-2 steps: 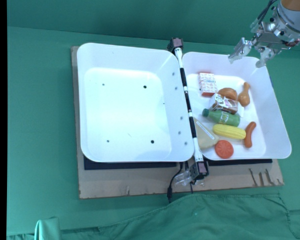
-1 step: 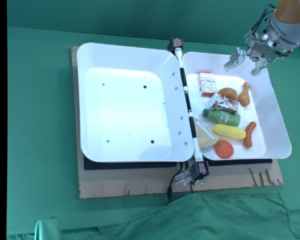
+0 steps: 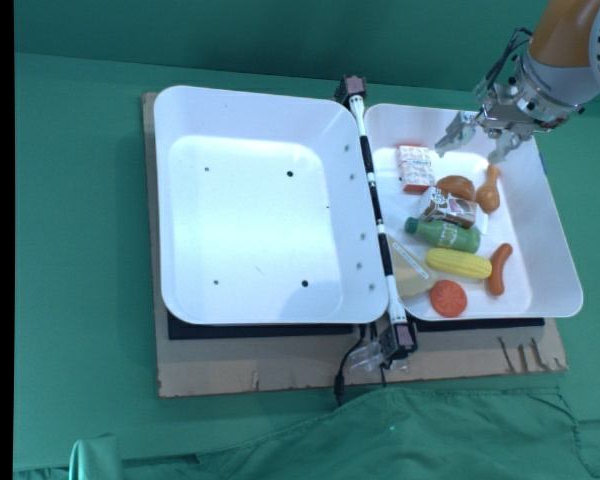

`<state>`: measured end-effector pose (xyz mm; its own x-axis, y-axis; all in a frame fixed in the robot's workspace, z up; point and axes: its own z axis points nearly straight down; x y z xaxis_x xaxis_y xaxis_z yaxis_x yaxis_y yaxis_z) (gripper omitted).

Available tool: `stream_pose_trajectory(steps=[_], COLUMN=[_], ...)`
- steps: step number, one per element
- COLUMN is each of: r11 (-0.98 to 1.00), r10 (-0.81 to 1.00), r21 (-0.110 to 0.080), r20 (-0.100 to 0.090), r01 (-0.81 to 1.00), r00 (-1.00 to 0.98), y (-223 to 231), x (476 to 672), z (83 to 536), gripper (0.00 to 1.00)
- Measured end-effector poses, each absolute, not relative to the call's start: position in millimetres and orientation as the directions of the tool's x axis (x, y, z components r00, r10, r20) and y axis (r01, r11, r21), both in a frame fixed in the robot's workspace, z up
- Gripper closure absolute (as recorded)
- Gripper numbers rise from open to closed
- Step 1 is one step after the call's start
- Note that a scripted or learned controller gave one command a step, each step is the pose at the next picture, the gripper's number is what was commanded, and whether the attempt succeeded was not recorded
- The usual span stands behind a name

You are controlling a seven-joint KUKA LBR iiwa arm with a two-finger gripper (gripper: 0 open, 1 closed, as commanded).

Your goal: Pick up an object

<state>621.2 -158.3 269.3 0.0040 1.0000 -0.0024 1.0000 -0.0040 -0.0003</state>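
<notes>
Camera view: gripper (image 3: 477, 140) spread open, holding nothing, hovering over right bin (image 3: 555, 258) far end. Chicken drumstick (image 3: 489, 192) just below it, touching bread roll (image 3: 456, 185). Risk: fingers clip roll, drumstick slips away.

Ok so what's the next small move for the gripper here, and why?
Probably lower straight down. The gripper hangs open above the far end of the right bin, with nothing between its fingers; the toy drumstick lies just below and looks like the nearest target.

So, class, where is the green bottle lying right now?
The green bottle lies in the right bin, between the wrapped packet above and the corn cob below.
</notes>
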Motion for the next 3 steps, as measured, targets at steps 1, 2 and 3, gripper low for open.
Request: stream_pose_trajectory(steps=[1, 2, 3], r11=[-0.004, -0.002, -0.006], r10=[1.000, 1.000, 1.000], r21=[-0.003, 0.017, 0.025], r20=[-0.001, -0.006, -0.005], r01=[1.000, 1.000, 1.000], r00=[0.004, 0.002, 0.006], y=[-153.7, -156.0, -156.1], x=[615.4, 619.6, 621.4], z=[212.0, 199.6, 211.8], gripper=[0.00, 0.00, 1.00])
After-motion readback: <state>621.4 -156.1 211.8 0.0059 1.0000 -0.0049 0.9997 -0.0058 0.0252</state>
